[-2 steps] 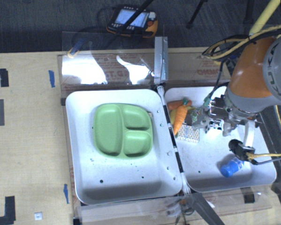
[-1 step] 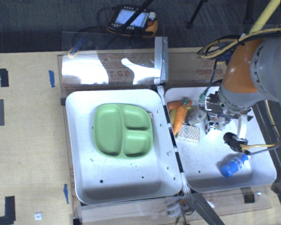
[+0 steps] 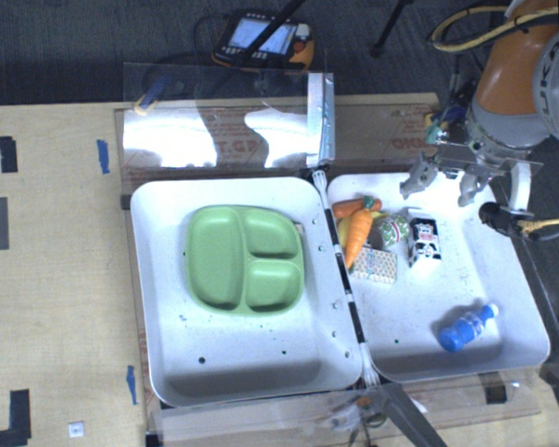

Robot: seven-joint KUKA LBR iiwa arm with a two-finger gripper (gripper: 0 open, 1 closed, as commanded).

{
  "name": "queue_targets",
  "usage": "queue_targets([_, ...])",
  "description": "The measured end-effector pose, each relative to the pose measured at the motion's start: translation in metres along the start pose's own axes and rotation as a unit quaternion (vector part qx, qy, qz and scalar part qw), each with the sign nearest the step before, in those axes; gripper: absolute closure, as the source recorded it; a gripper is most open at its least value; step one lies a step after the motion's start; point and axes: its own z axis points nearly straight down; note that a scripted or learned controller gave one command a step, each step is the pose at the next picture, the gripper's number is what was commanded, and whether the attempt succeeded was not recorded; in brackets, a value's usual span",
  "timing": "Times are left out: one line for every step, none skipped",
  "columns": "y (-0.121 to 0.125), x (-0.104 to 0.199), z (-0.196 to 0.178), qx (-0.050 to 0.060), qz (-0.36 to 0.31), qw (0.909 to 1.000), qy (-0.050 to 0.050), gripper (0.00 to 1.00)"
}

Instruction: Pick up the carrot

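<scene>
An orange carrot [image 3: 356, 231] lies in the right bin [image 3: 507, 290] against its left wall, near the back. A second small orange-and-green piece [image 3: 353, 207] lies just behind it. My gripper [image 3: 443, 183] hangs over the back of the right bin, to the right of the carrot and apart from it. Its two fingers are spread, and nothing sits between them.
A green divided plate [image 3: 244, 258] fills the middle of the left bin [image 3: 164, 345]. Near the carrot lie a green wrapped item [image 3: 390, 230], a patterned flat packet [image 3: 376, 263] and a small black-and-white carton [image 3: 423, 240]. A blue bottle [image 3: 466, 327] lies toward the front right.
</scene>
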Motion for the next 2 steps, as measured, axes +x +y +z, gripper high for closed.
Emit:
queue_targets([0.014, 0.082, 0.025, 0.000, 0.040, 0.9992, 0.000, 0.00])
queue_targets([-0.024, 0.090, 0.025, 0.001, 0.032, 0.9995, 0.000, 0.00])
